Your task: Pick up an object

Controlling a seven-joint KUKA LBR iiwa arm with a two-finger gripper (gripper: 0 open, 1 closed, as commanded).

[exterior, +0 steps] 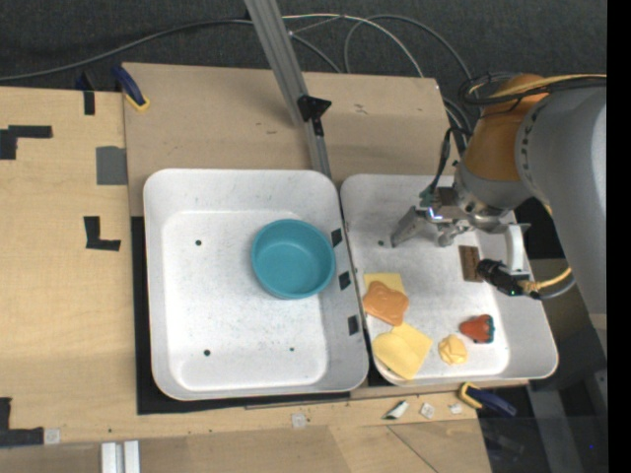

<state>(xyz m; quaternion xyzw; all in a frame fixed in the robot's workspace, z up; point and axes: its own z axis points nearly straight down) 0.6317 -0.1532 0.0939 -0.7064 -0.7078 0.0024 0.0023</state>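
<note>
The gripper (404,233) hangs over the right bin (394,197), fingers spread and pinching nothing. Nearer the camera in that bin lie an orange piece (385,304), a yellow slab (403,349), a small yellow lump (453,349) and a red piece (477,329). A teal bowl (292,258) sits in the left bin (197,294).

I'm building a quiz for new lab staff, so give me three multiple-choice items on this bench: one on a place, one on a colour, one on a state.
1. Where is the bowl?
A. left bin
B. right bin
C. on the bench

2. What colour is the bowl?
A. red
B. teal
C. yellow

3. What is between the fingers of the gripper?
A. the bowl
B. a yellow piece
C. nothing

Answers:
1 A: it sits inside the left bin.
2 B: its colour is plainly blue-green.
3 C: the gripper hangs over bare floor of the right bin, apart from the pieces.
</note>
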